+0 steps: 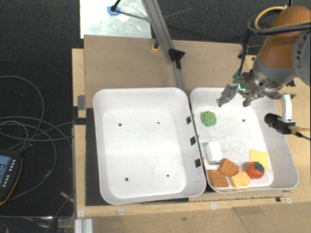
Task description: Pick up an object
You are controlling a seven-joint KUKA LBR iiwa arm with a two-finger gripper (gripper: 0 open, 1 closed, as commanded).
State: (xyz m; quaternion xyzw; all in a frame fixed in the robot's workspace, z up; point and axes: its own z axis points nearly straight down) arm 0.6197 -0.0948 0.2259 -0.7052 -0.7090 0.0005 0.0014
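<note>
My gripper (237,98) hangs open over the far part of the right bin (279,144), its two fingers spread wide with nothing between them. A green knobbly ball (209,118) lies in that bin, a little left of and nearer than the gripper. Along the bin's near side lie a white block (213,152), two brown waffle-like pieces (228,167) (218,179), a yellow cracker piece (240,179), a red tomato (255,170) and a yellow cheese wedge (259,157).
The left bin (104,130) stands beside the right one, joined by black clips (193,140). A grey slanted pole (160,28) crosses the far side of the bench. Cables lie on the floor at the left.
</note>
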